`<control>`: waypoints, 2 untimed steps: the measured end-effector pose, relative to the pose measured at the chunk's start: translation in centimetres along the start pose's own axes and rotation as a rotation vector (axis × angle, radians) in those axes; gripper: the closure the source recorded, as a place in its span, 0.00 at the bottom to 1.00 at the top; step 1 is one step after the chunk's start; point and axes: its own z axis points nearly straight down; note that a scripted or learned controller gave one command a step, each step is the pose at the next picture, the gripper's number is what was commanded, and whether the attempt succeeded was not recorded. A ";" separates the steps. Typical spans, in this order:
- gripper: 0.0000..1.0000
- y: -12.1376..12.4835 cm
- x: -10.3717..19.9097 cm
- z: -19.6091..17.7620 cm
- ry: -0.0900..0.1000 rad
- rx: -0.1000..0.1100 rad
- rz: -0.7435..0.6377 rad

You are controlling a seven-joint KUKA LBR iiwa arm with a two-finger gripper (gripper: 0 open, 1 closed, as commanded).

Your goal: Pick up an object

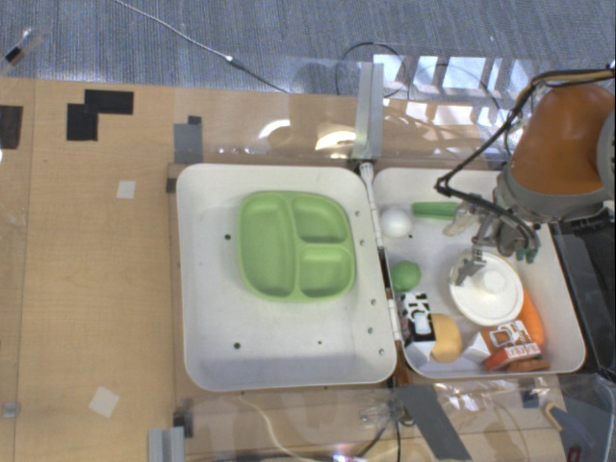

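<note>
My gripper [493, 256] hangs over the right bin [568, 349], just above the upper edge of a white round bowl [487, 295]. Its fingers stand apart, so it is open, with nothing between them. Around it in the same bin lie a green stick [433, 210], a white ball [395, 223], a green ball [405, 275], a tan rounded piece [447, 339], a black-and-white item [416, 317], an orange piece [533, 318] and a red box [511, 346]. The arm's orange band [563, 142] hides the bin's far right corner.
A green divided plate [295, 245] lies in the left bin [221, 354]. A metal divider post [366, 114] stands between the bins at the back. Black cables [481, 157] run from the arm over the right bin's back wall.
</note>
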 end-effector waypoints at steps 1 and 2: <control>0.00 -5.2 1.9 4.2 -0.026 0.004 -0.118; 0.00 6.2 -4.2 4.2 -0.029 -0.002 -0.123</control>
